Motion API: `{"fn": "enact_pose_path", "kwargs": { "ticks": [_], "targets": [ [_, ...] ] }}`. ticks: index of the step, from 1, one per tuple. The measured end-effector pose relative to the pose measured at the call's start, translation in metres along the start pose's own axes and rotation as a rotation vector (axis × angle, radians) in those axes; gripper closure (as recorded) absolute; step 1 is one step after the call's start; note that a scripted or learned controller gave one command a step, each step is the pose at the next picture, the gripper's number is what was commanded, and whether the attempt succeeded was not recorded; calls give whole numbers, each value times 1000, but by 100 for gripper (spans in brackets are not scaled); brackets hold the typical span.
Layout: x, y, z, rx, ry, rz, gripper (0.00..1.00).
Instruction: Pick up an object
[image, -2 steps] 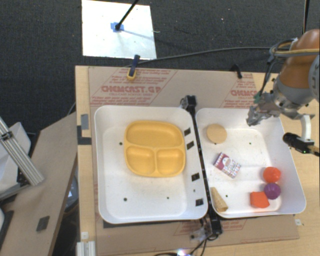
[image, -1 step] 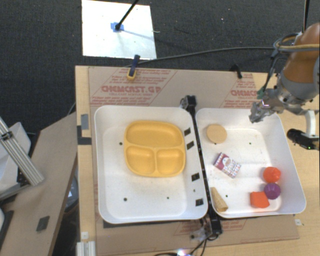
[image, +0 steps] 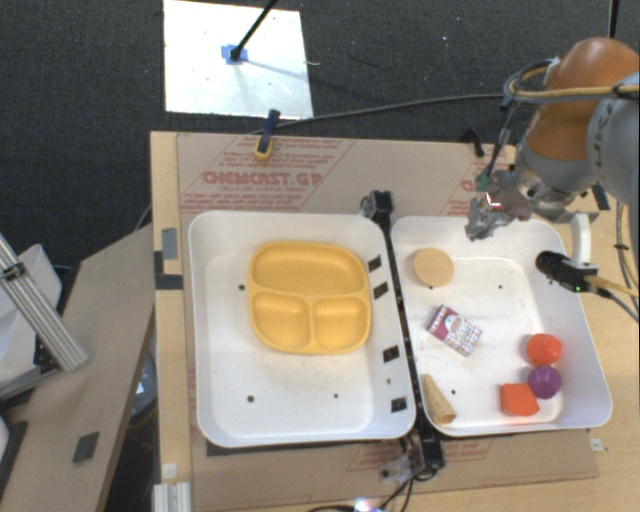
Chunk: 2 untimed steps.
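The right bin (image: 590, 395) holds a round tan cookie (image: 433, 267) near its back left, a small pink and white packet (image: 454, 330) in the middle, and a tan cone (image: 437, 397) at the front left. An orange ball (image: 543, 348), a purple ball (image: 545, 380) and an orange block (image: 518, 399) cluster at the front right. My gripper (image: 480, 226) hangs above the bin's back rim, right of and behind the cookie, with nothing seen in it.
The left bin (image: 215, 400) holds a yellow divided tray (image: 308, 298). A black clip strip (image: 392, 310) runs between the two bins. A white sheet (image: 236, 60) lies on the dark floor behind the bench.
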<state>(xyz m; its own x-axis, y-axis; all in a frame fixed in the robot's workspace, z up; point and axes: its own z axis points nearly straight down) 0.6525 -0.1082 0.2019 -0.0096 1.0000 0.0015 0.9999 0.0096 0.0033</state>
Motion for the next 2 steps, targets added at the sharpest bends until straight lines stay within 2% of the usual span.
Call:
{"fn": "enact_pose_path", "kwargs": {
  "ticks": [2],
  "targets": [
    [118, 12, 0, 0, 1, -1, 100]
  ]
}}
